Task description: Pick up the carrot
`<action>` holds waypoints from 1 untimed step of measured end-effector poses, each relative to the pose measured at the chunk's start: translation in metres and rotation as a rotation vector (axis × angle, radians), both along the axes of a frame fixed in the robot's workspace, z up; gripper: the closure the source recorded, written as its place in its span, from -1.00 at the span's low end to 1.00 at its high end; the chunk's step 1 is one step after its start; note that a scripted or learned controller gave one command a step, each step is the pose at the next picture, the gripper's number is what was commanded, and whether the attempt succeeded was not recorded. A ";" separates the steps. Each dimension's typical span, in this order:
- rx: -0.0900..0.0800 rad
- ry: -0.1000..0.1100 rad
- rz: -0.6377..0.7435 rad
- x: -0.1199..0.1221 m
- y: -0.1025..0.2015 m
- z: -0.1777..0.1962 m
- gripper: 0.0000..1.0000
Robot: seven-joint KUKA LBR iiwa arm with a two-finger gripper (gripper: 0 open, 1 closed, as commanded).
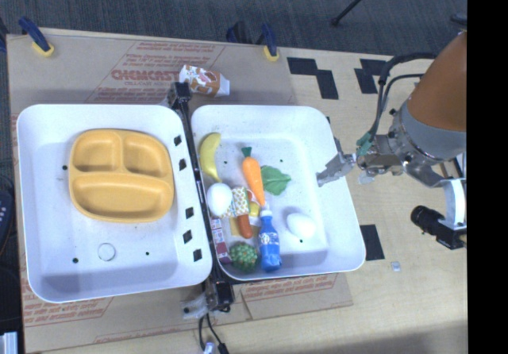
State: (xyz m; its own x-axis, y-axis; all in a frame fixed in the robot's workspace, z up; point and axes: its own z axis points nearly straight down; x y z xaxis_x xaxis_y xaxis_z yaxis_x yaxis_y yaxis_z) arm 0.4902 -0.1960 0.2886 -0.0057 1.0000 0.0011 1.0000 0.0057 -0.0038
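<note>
The carrot (253, 178) is orange with a small green top and lies near the middle of the right bin (317, 124), pointing up and down the view. My gripper (328, 160) hovers over that bin's right rim, well to the right of the carrot, with a green leaf (275, 179) between them. Its fingers (330, 174) look spread and open, with nothing between them.
Around the carrot lie a banana (209, 155), a white egg (219, 198), a second egg (300, 225), a blue bottle (269, 243) and a green vegetable (244, 255). The left bin (48, 265) holds a yellow divided plate (121, 174). A small packet (204, 81) sits behind the bins.
</note>
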 end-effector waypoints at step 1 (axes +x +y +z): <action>0.000 0.002 0.030 0.047 0.038 -0.100 -1.00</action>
State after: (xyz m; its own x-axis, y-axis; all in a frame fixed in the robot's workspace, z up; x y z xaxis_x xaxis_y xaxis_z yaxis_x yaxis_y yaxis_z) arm 0.5375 -0.1579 0.1883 -0.0358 0.9994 0.0010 0.9993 0.0358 -0.0056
